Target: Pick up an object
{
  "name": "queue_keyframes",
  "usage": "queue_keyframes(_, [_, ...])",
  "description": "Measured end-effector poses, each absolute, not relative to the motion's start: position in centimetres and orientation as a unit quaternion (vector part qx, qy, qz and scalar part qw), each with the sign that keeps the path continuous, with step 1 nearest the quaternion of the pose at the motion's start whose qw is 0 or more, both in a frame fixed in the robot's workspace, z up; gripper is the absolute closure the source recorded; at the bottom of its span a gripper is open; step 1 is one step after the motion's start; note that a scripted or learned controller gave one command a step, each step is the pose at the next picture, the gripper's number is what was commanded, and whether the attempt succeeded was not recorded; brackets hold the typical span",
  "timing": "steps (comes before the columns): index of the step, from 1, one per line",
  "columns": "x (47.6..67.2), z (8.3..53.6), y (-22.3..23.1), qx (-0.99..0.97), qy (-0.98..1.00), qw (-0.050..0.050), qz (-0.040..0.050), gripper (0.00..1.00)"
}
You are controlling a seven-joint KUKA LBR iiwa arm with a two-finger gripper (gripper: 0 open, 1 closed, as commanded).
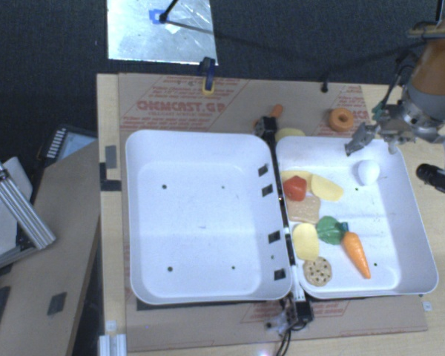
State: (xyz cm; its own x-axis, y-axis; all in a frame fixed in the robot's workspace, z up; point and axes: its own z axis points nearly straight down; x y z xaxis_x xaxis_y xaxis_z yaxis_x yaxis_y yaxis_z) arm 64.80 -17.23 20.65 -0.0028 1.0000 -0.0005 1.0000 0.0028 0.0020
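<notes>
Two bins sit side by side mid-frame. The left bin (200,213) holds nothing. In the right bin (400,221), an egg (368,172) lies upper centre; a carrot (356,254) and cookie (317,271) lie lower left. A doughnut (341,119) rests above, outside.

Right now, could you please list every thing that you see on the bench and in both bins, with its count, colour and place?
bins: 2, white, side by side on the bench
egg: 1, white, right bin, far part
tomato: 1, red, right bin, near the divider
potato slices: 2, yellow, right bin
cracker: 1, tan, right bin
broccoli: 1, green, right bin
carrot: 1, orange, right bin
cookie: 1, brown, right bin's near corner
doughnut: 1, orange-brown, bench behind the right bin
pincer: 1, grey, above the right bin's far edge
</notes>
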Motion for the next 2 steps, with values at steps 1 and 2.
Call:
queue_keyframes(1, [66.4, 10.0, -11.5, 0.704, 0.71, 0.002, 0.0, 0.0])
queue_keyframes(2, [59.3, 8.7, -8.8, 0.708, 0.706, 0.004, 0.0016, 0.0])
